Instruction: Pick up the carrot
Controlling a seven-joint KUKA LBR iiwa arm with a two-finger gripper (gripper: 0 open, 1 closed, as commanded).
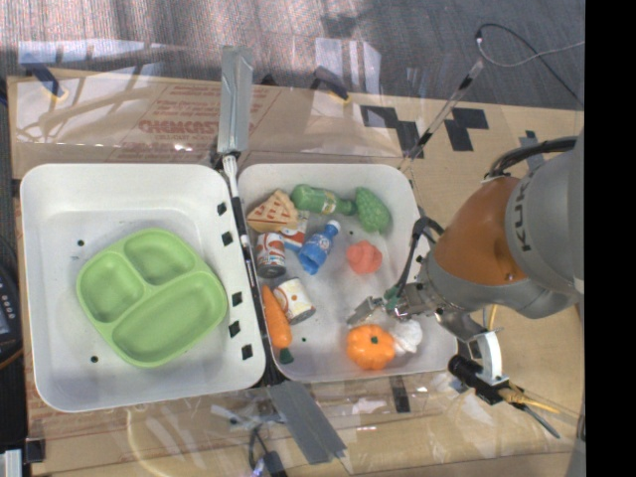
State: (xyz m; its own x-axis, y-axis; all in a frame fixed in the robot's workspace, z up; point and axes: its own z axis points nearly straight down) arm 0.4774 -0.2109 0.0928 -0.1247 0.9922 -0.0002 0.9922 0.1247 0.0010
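Note:
The carrot (276, 322) is orange and long. It lies along the left wall of the right bin (402, 192), near the front corner, next to a small can (294, 299). My gripper (366, 311) hangs low over the front right part of that bin, pointing left. It is just above an orange toy pumpkin (370, 348) and about a hand's width to the right of the carrot. Nothing of the carrot is in it.
The right bin also holds a sandwich wedge (273, 212), a green bottle (316, 200), a green lumpy vegetable (372, 209), a blue bottle (318, 247), a red toy (364, 257), a can (271, 255) and a white object (408, 338). A green divided plate (151, 294) lies in the left bin (50, 207).

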